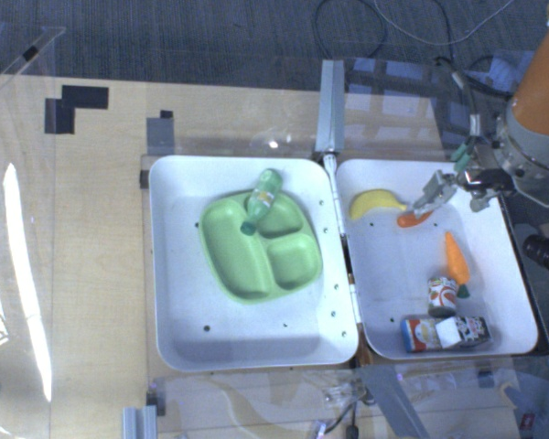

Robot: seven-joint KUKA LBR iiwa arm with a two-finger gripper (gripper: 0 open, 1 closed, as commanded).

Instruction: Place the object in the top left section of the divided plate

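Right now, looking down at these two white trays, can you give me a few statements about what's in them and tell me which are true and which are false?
1. A green divided plate lies in the left bin. True.
2. A small green bottle rests on the plate's upper edge. True.
3. The carrot lies in the left bin. False: it is in the right bin, below the gripper.
4. The yellow banana sits on the plate. False: it lies in the right bin's upper left corner.
5. A can on its side lies near the right bin's lower edge. True.
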